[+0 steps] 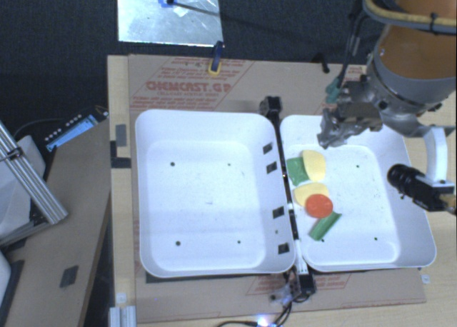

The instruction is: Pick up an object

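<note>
Gripper (333, 135) over right bin (371, 258) near its far edge, nothing between fingers; how far apart, impossible to tell. Lower onto yellow piece (314, 164) by the left wall, avoiding green block (297, 170), orange disc (319, 205), green stick (323, 226)

I see a shiny metal sheet (170, 3) lying beyond the table (86, 175), a cardboard sheet (193, 79) with red lettering, and a yellow clip (214, 68) on its far edge.
</note>
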